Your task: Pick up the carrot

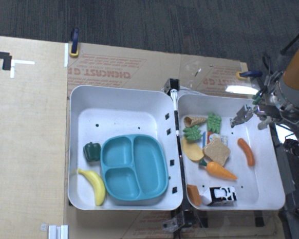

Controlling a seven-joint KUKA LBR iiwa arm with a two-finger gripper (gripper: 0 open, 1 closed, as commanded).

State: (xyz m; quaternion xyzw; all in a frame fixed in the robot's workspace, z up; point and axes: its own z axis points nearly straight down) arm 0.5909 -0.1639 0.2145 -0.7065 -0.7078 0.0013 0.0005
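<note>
Gripper (253, 115), fingers apart and holding nothing, hovers well above-right of the carrot (221, 171).

In the left bin (77, 116), a teal three-compartment plate (134, 167) takes up the lower middle. A dark green pepper (92, 151) sits just beside its left edge, and a banana (95, 185) lies at the lower left. The right bin (267, 192) holds a slice of bread (217, 150), a green leafy piece (192, 132), a cone (195, 120), a red sausage (246, 151) and a black-and-white block (222, 195). Brown cardboard (107, 69) lies under both bins on the counter (18, 147).
</note>
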